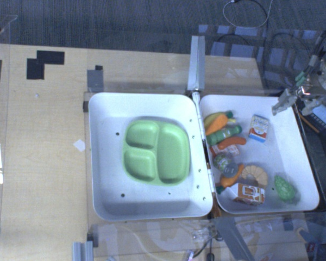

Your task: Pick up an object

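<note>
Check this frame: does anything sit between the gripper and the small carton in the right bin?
Nothing visible does. The gripper hangs over the right bin's upper right corner, and bare white floor lies between it and the small carton. The other toys cluster left of and below the carton.

right bin (293, 145): right half open | toys (228, 145) crowd left

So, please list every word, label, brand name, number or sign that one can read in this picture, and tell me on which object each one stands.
No text can be read as words.
Small carton in the right bin: red and blue print, too blurred to read.
Brown box near that bin's front edge: a white and orange label, too small to read.
Black shapes on the bench: plain blocks, no letters.
Green tray in the left bin: no markings.
</note>
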